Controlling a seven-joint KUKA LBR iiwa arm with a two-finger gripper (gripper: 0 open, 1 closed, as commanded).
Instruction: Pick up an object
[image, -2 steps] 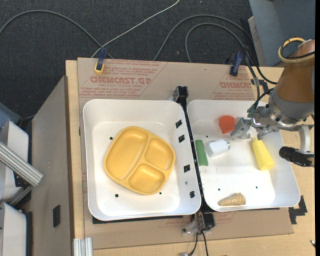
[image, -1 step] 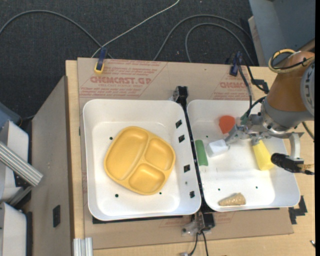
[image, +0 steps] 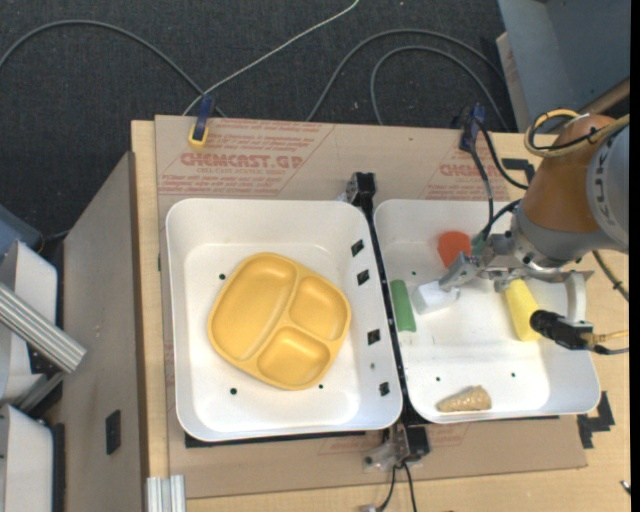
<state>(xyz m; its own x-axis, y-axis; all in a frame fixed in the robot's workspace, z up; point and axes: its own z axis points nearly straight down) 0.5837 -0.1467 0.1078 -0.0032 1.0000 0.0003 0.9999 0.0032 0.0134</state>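
Camera view: hand (image: 452, 283) low in right bin (image: 570, 395) beside orange object (image: 454, 243); grip unclear.

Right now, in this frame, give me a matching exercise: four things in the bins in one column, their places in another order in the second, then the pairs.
1. yellow tray
2. green block
3. orange object
4. tan piece

A. right bin, near front edge
B. left bin, middle
C. right bin, toward the back
D. right bin, along the divider

Pairs: 1-B, 2-D, 3-C, 4-A
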